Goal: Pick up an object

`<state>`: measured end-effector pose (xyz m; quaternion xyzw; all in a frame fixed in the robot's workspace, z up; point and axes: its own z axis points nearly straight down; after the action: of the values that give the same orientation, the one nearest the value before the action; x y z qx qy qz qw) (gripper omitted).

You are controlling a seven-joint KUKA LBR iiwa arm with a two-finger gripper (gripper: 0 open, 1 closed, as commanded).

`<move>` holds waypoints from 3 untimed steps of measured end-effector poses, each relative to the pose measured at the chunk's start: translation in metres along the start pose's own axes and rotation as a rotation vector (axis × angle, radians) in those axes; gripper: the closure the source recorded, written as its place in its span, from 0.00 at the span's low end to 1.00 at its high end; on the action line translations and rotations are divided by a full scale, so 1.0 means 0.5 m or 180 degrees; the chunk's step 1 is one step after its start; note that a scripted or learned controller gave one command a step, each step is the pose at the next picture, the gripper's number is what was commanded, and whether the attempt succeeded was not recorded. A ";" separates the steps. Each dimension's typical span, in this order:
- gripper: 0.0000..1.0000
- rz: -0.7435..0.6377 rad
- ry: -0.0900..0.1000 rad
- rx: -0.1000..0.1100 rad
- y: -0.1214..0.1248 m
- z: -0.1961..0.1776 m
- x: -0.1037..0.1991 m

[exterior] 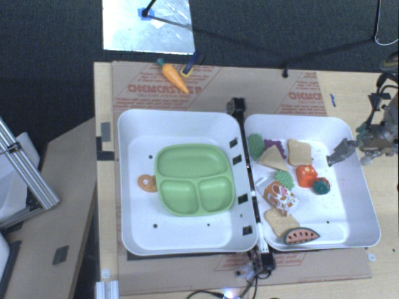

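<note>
**Gripper at the right bin's far-right rim**

The gripper (346,151) hangs over the right bin (358,195) by its right wall; whether it is open or closed cannot be told, and nothing shows in its grasp. Just left of it lie a red toy (305,175) and a strawberry (321,185). The left bin (134,185) holds a green divided plate (193,179).

- We see our single arm entering from the right edge of the camera view, with little beyond its wrist end visible.
- Our gripper (344,151) sits at the right side of the view, roughly midway down.
- It points leftward and slightly downward, as a dark grey shape.
- Cables and metal fittings cluster behind it at the wrist.
</note>
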<state>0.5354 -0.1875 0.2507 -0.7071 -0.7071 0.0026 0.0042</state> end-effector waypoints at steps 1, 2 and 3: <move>0.00 -0.0011 -0.0009 -0.0036 0.005 -0.012 0.001; 0.00 -0.0005 -0.0003 -0.0020 -0.011 0.103 0.008; 0.00 -0.0005 -0.0002 -0.0021 -0.018 0.206 0.029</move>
<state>0.5251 -0.1730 0.1481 -0.7066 -0.7077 0.0004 0.0016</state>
